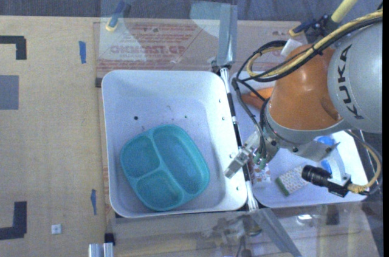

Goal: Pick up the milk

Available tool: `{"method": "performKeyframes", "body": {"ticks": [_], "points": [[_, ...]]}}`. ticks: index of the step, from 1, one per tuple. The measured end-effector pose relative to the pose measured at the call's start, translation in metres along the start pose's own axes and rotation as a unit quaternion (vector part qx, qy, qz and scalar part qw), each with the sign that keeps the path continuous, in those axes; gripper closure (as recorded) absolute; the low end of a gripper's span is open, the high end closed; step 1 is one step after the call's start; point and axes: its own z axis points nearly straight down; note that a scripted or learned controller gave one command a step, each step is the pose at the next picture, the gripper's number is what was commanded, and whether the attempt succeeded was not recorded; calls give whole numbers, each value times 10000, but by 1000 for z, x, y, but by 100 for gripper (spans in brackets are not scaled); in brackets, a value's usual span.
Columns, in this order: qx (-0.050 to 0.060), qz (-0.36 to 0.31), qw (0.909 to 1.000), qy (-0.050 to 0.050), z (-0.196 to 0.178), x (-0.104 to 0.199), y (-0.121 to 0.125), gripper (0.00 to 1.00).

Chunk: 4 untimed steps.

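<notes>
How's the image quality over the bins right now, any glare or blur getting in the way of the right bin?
Camera view: lighting is even and soft over the left bin, with the teal tray sharp; the clear panels behind the bins catch pale reflections; the right bin is mostly covered by the arm, whose near body looks slightly soft; the gripper is small, its fingers hard to read.

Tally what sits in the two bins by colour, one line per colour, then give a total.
Teal: 1, the divided tray in the left bin.
Green: 1, a small flat item in the right bin.
Blue and white: 1, a carton-like item, partly hidden by the arm.
Orange: 1, an item mostly hidden by the arm.
Total: 4 visible.
</notes>
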Motion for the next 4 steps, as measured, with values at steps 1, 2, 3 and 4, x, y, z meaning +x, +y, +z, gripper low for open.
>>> {"method": "performKeyframes", "body": {"ticks": [1,2,3,4], "points": [[-7,849,9964,-14,0,-65,-67,100],[-2,2236,9747,-12,-86,-85,-68,100],[1,1364,9907,-2,0,-25,-26,100],[-1,1708,9853,-5,-49,-1,-1,100]]}}
